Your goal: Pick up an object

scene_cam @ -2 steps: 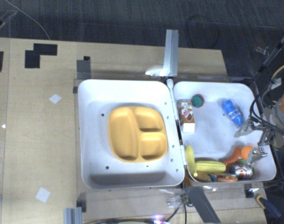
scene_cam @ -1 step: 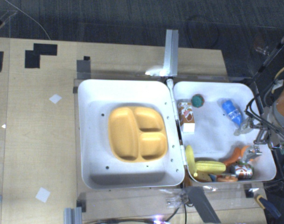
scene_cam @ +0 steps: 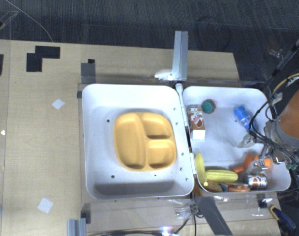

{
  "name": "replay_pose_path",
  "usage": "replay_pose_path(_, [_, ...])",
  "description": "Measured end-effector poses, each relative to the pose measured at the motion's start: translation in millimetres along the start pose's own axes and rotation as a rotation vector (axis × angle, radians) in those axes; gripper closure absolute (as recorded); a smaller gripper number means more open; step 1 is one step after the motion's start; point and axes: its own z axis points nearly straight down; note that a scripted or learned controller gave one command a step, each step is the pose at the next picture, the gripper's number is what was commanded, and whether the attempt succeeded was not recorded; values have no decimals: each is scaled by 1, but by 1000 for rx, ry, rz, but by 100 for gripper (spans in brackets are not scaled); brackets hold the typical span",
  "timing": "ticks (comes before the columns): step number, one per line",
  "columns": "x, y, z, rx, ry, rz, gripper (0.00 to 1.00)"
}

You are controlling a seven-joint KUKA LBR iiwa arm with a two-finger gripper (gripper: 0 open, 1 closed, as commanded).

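Camera view: two white bins sat side by side on the bench. The left bin (scene_cam: 93, 146) held one yellow tray (scene_cam: 144, 140) with three compartments, roughly centred. The right bin (scene_cam: 223, 146) held the clutter: a teal ball (scene_cam: 208, 105) at about 11 o'clock, a small box (scene_cam: 196, 122) along the dividing wall at about 9 o'clock, a blue bottle (scene_cam: 242, 115) at about 1 o'clock, and a pile at 5 to 6 o'clock made of a banana (scene_cam: 200, 167), a yellow-green piece (scene_cam: 221, 175) just beside it, an orange carrot-like item (scene_cam: 246, 163) and a can (scene_cam: 257, 182) against the near wall. The arm (scene_cam: 291, 119) came in at 3 o'clock of that bin, orange band visible. The gripper (scene_cam: 251, 142) hung over the bin's right half, between the bottle and the carrot end of the pile. Wiring and glare muddied the tip, so I couldn't tell how it was set, and nothing was visible in its grasp. Every object looked to be resting on a bin floor. My read on progress: the pick hadn't landed; at best this was the approach. Left to do: commit to one target, probably the carrot or can as the nearest, close on it, lift clear. Risk: the pile is tight, so a neighbour could get nudged or pinched too.
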Motion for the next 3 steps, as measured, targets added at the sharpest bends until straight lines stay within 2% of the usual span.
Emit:
replay_pose_path(1, [-7,20,8,2,-3,-275,0])
replay_pose_path(2, [-23,-3,13,-15,16,-634,0])
replay_pose_path(3, [-28,-2,-1,-10,5,-632,100])
